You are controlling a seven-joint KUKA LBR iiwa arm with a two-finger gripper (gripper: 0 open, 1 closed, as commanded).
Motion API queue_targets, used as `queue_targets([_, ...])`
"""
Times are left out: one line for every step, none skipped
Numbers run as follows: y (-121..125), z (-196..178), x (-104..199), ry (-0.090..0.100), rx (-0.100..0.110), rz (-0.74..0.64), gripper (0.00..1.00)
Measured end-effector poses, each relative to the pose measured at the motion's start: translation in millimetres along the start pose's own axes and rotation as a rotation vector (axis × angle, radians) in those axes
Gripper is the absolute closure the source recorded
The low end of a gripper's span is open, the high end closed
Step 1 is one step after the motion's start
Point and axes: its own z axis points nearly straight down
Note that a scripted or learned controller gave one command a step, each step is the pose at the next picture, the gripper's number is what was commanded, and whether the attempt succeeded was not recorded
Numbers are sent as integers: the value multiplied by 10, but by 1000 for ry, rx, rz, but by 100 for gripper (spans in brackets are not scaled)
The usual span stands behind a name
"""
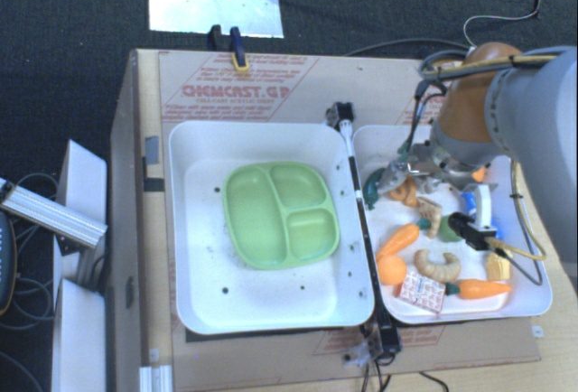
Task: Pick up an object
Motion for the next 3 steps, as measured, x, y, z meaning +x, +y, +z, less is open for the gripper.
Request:
queue_targets([212, -4, -89, 0, -2, -1, 0])
queue_targets([217, -117, -91, 0, -2, -3, 100])
queue_targets([-85, -1022, 517, 1, -3, -1, 100])
